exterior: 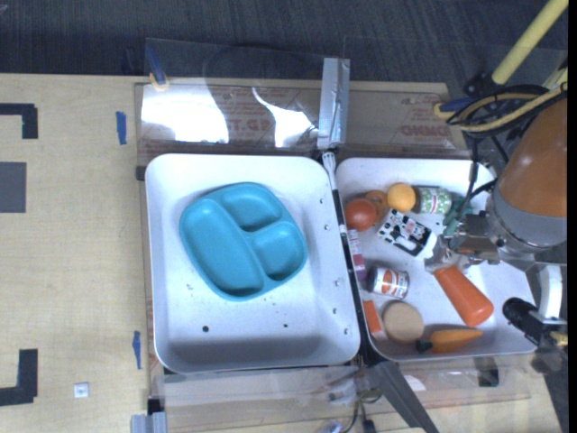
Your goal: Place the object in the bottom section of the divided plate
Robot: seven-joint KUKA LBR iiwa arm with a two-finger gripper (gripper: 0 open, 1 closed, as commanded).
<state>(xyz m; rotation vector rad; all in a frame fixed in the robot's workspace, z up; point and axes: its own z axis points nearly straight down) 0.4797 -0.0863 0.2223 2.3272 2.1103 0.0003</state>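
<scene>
Though its label is unreadable, red-and-white can (389,283) near blue divided plate (242,238).

Left bin roomy, right bin crowded

The blue divided plate (242,239) has bare bin floor around it; the right bin (516,346) is packed with a can (389,283), tomato (361,213), carrot (446,338) and an orange bottle (464,296) close together.

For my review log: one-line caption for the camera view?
Blue divided plate in left bin; arm's hand over cluttered right bin.

Smooth, glossy blue plastic divided plate (242,238) in a white plastic bin (171,314) on matt wood bench (68,242).
</scene>
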